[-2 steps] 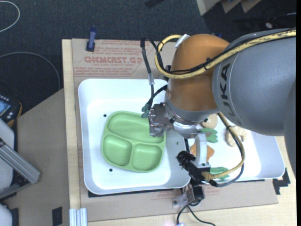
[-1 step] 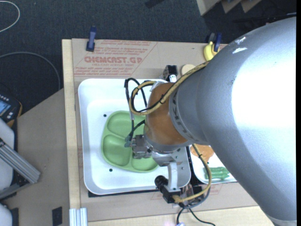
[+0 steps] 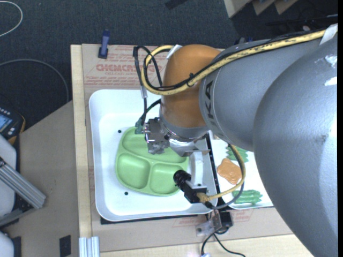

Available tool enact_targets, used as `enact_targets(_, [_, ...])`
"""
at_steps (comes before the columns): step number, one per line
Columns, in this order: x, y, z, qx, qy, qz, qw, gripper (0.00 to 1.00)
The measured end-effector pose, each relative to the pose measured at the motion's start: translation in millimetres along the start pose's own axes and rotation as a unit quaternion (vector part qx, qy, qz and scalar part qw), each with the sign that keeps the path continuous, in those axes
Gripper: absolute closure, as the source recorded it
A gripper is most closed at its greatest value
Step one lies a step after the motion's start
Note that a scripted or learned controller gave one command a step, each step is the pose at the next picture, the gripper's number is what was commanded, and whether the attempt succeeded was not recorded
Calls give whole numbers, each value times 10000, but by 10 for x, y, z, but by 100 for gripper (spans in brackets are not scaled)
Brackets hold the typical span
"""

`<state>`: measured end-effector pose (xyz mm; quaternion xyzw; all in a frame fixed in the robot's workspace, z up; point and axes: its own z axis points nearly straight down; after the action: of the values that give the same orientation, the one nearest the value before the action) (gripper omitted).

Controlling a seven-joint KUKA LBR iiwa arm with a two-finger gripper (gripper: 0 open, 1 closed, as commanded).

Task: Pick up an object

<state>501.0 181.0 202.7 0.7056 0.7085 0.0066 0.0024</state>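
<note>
The big grey arm (image 3: 278, 90) reaches in from the right and bends down over the left bin (image 3: 102, 143). Its orange band (image 3: 185, 84) sits just above the wrist. The wrist points almost straight down, most likely so the claw can come at a thing from the top.

The gripper (image 3: 156, 139) is low in the left bin, right over the far edge of a green tray (image 3: 142, 170). I cannot tell how the claw is set, because the wrist hides it from above. I also cannot tell if it is touching the tray or is just above it.

The green tray is the thing to pick up, I think. It lies flat in the middle of the left bin. It has little cups in it, like a snack plate with parts. The cups look bare. The tray is wide and flat, so its thin edge is the best place to grab. That may be why the claw is at the rim and not over the middle.

The right bin (image 3: 263, 194) is mostly under the arm. In it I see an orange thing (image 3: 229, 171) and a green thing (image 3: 246, 198) nearer the front. They lie close to each other. I cannot tell what they are.

A black part (image 3: 185, 185) with a yellow cable (image 3: 236, 175) hangs from the arm near the line between the two bins.
</note>
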Motion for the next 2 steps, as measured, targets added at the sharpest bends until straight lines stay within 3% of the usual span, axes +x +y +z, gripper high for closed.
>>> enact_targets(1, [449, -274, 1017, 128, -39, 1, 9999, 100])
enact_targets(2, [-171, 282, 1126, 83, 71, -2, 9999, 100])
